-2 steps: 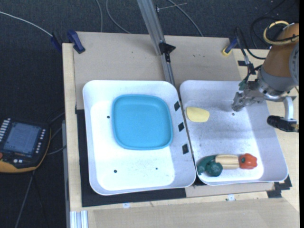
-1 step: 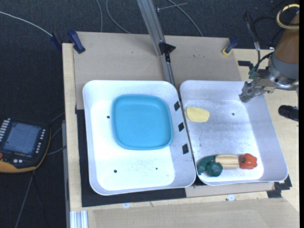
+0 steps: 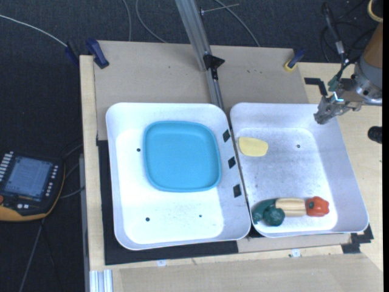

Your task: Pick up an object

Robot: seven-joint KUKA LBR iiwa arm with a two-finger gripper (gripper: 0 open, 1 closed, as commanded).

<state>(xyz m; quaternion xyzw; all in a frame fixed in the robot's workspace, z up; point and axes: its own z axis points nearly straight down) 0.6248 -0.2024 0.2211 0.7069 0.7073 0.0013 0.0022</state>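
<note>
In the right bin (image 3: pixel 331 157) lie a pale yellow piece (image 3: pixel 252 146) near its left wall and, along the front wall, a dark green object (image 3: pixel 268 214), a tan cylinder (image 3: pixel 291 207) and a red object (image 3: pixel 316 207) in a row. My gripper (image 3: pixel 326 111) hangs over the bin's back right corner, well away from all of them. Nothing shows between its fingers.
The left bin (image 3: pixel 124 181) holds a blue square plate (image 3: pixel 182 156). A metal post (image 3: pixel 193 23) runs up from between the bins. Blue and yellow clamps sit at the bench's back corners. A handheld pendant (image 3: pixel 27 184) lies on the floor at left.
</note>
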